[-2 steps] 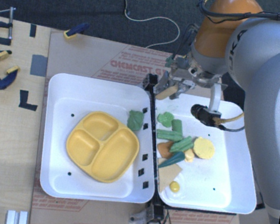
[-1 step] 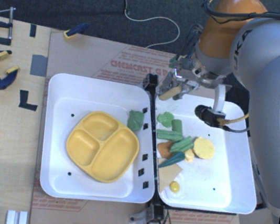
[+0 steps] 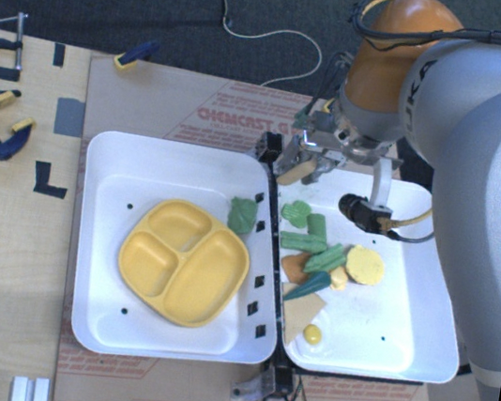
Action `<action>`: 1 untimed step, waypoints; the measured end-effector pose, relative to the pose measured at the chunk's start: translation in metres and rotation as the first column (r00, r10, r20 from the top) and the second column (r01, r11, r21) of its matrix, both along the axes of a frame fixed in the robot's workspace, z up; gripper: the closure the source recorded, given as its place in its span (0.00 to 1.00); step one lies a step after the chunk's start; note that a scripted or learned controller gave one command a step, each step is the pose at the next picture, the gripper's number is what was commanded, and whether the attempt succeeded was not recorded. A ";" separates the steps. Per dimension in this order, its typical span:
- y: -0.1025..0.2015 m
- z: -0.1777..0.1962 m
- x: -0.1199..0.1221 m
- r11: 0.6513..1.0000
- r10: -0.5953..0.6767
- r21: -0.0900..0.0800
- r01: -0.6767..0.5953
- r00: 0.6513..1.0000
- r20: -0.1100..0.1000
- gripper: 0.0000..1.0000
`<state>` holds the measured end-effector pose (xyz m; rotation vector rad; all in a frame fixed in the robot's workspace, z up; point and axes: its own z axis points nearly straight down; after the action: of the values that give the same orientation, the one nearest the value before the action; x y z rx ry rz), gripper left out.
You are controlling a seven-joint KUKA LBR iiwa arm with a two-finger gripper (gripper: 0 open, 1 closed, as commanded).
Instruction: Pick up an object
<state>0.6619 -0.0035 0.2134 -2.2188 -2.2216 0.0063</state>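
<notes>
**Inspector:** Camera view, findings. Loose toy pieces lie clustered in the left part of the right bin, centre-right of the frame: a green piece uppermost, a yellow disc to its lower right, a small yellow ball lowest and apart from the rest.

**Clerk:** And the gripper?

**Inspector:** The gripper hangs above the divider at upper centre, just above the cluster. It seems to carry a tan piece at its tip; whether the fingers are open or closed I cannot tell.

**Clerk:** Recommendation?

**Inspector:** In my judgement, choose a piece with clear space round it, the ball or disc, descend squarely, and stay off the bin wall. The left bin holds a yellow tray and another green piece.
</notes>
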 end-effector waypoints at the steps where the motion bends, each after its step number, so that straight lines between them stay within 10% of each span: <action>1: -0.002 0.002 -0.008 1.000 0.000 0.000 0.000 1.000 0.002 1.00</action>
<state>0.6543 -0.0060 0.2152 -2.2200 -2.2224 0.0051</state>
